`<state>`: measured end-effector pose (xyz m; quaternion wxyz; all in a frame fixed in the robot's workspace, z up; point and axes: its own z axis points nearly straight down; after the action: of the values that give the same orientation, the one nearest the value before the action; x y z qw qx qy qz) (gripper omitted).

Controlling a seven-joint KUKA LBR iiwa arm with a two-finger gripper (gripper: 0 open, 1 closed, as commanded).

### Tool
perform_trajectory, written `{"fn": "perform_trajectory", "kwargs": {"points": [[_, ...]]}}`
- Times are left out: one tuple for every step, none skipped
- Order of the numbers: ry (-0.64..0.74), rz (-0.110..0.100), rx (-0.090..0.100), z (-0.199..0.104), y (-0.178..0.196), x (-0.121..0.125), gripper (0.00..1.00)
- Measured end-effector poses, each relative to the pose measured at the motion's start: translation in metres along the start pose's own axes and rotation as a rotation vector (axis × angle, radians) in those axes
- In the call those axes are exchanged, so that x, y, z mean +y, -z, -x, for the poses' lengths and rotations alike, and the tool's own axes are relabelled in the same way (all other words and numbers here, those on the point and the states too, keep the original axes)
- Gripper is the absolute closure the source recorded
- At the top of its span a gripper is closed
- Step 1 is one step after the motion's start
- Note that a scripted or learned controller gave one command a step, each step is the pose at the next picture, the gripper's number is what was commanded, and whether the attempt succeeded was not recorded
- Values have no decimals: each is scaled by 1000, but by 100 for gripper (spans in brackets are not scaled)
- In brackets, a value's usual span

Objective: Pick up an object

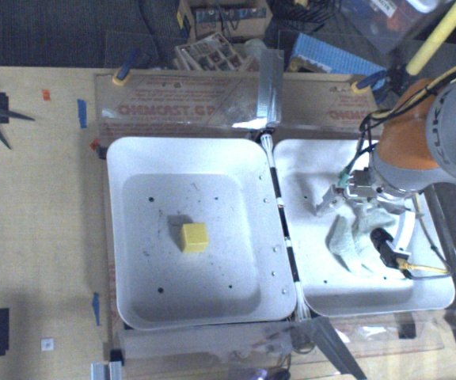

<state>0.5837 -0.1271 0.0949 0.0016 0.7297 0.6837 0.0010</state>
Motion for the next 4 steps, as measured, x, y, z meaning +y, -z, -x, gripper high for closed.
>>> {"fn": "perform_trajectory", "kwargs": {"points": [[-100, -1, 0, 6, 7, 11, 0], [-106, 2, -1, 9, 18, 11, 100], [-617, 10, 3, 2, -4, -47, 100], [-725, -6, 1, 35, -1, -103, 100]]}}
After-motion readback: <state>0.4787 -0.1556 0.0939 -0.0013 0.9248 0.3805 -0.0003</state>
